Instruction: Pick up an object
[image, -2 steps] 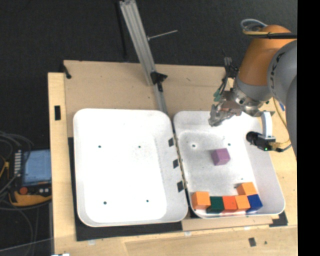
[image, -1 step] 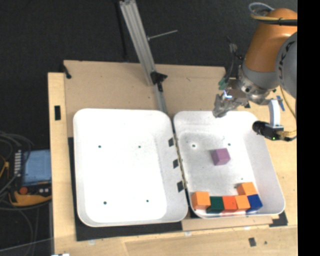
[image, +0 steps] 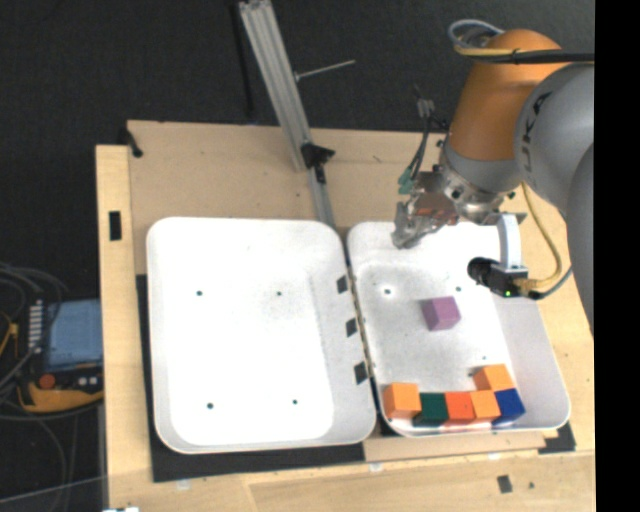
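So the gripper (image: 410, 232) was hanging over the far left corner of the right bin (image: 530, 340), and honestly I couldn't tell how its jaws stood from where I was. A purple block (image: 440, 313) sat alone mid-bin, well apart from it. Along the near edge were an orange block (image: 402, 398), a green block (image: 432, 407) and a blue block (image: 508, 402), packed together. The left bin (image: 180, 300) sat just beside.
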